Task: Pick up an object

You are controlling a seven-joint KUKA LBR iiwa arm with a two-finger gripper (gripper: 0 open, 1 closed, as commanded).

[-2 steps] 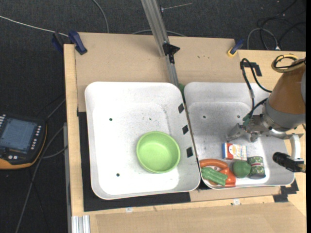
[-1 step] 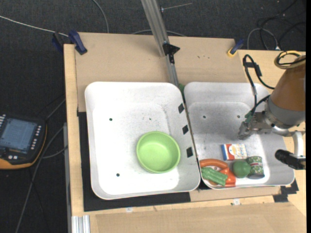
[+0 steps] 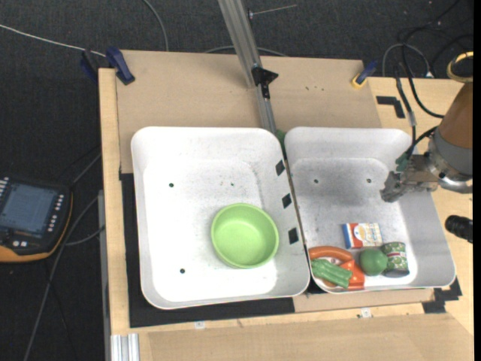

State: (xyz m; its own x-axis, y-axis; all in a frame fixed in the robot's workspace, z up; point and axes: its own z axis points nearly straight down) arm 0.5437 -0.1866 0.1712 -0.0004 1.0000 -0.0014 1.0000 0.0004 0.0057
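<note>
Objects for picking sit together in the near right corner of the right bin (image 3: 353, 153): a small white and blue carton (image 3: 361, 235) lying flat, a green ball (image 3: 372, 262) just near of it, a green patterned can (image 3: 395, 259) touching the ball on its right, and an orange and green toy (image 3: 334, 268) to the ball's left, pressed against the bin's near rim. The far half of that bin is bare white, lightly speckled.

Over the right side of the same bin hangs the gripper (image 3: 392, 189), reaching in from the right on the grey arm with its orange band (image 3: 458, 119). Its tip hovers far of the carton and apart from it, with nothing visibly caught in it; how wide it stands cannot be told from this angle.

Across the divide, the left bin (image 3: 188, 156) holds a green bowl (image 3: 244, 235), upright, toward its near right side. Both bins rest on a brown board (image 3: 195, 89). A tablet-like pendant (image 3: 30, 216) lies on the dark floor at far left.
</note>
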